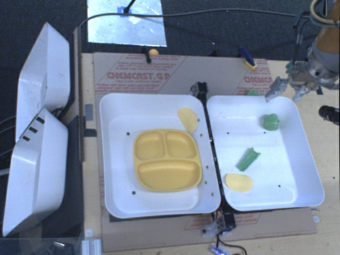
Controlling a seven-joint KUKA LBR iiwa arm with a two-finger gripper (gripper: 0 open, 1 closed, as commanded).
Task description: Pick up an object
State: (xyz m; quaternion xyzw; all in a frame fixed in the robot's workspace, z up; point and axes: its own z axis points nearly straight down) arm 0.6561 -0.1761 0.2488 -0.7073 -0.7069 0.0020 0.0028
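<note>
Camera view, gripper: the two-finger gripper point(287, 88) hangs at two o'clock, above the far rim of the right white bin point(305, 158), fingers spread, nothing between them.
Nearest object: a round green plastic lump point(271, 121) at one o'clock in that bin, just below the gripper.
Other picks: a green stick-shaped piece point(247, 159) at centre; a flat pale-yellow oval point(239, 182) at seven o'clock.
Left white bin point(109, 158): a yellow divided plastic tray point(167, 159), and a second pale-yellow oval point(187, 119) at one o'clock.
Risk: a straight descent likely strikes the rim (the lump may roll off a fingertip).
</note>
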